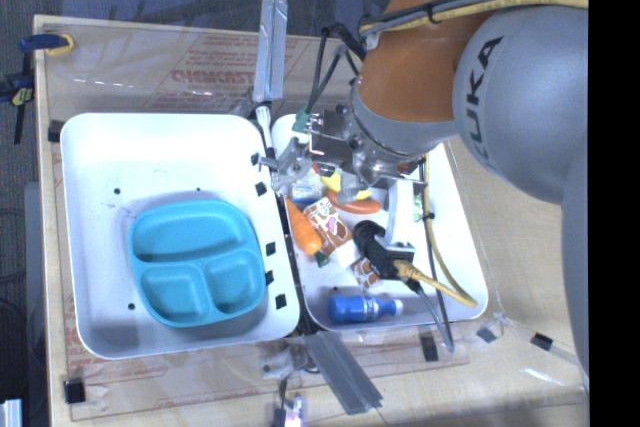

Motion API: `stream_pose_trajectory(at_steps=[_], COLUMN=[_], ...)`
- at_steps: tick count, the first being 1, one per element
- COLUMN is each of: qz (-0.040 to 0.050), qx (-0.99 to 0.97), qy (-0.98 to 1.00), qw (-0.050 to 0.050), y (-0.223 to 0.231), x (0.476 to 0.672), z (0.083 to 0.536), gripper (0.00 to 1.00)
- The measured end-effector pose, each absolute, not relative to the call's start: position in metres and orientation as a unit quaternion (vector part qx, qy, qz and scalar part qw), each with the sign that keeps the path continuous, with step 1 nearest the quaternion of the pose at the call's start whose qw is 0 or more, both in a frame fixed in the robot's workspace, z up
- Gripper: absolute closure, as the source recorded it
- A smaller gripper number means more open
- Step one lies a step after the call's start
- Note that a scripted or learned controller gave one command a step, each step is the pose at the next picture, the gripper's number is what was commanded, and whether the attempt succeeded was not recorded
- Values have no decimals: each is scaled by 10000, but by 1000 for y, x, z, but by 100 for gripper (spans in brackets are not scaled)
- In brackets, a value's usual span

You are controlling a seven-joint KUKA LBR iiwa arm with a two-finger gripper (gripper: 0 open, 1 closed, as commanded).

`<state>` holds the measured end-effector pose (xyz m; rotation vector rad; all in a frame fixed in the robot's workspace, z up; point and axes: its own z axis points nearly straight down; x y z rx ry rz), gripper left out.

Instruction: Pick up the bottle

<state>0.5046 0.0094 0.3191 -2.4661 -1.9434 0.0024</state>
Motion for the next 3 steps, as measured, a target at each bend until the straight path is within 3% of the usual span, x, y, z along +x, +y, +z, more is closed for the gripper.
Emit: stream_pose_trajectory(at_steps=[1, 2, 3], qz=[6, 32, 28], qx=[-8273, -8458, -8115], qy=[-5618, -5334, -5844], qw=[10, 15, 3], y=[74, 133, 175], x=[490, 476, 476], z=[443, 441, 355], gripper=[0, 0, 0])
